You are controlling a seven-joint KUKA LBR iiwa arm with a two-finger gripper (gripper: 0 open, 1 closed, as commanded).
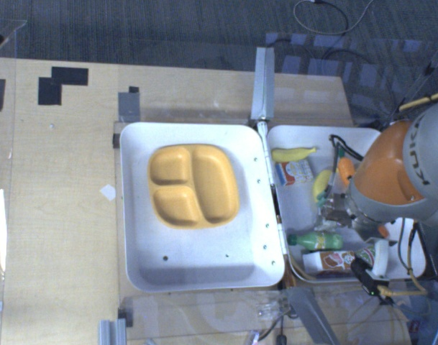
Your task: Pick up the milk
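The milk [296, 171] is a small white carton with red and blue print. It lies on its side in the right bin [294, 214], close to the left wall and just below a banana [294, 153]. The grey arm with its orange band [388, 175] reaches in from the right. My gripper [332, 218] hangs low over the middle of the right bin, to the right of the milk and below it in the view, apart from it. The wrist covers much of the gripper.
A green bottle [316, 241] and a brown-and-white carton [332, 261] lie by the right bin's front wall, just below the gripper. A second yellow fruit [321, 182] and an orange item [344, 168] sit beside the wrist. The left bin [132, 214] holds a yellow divided plate [193, 185].
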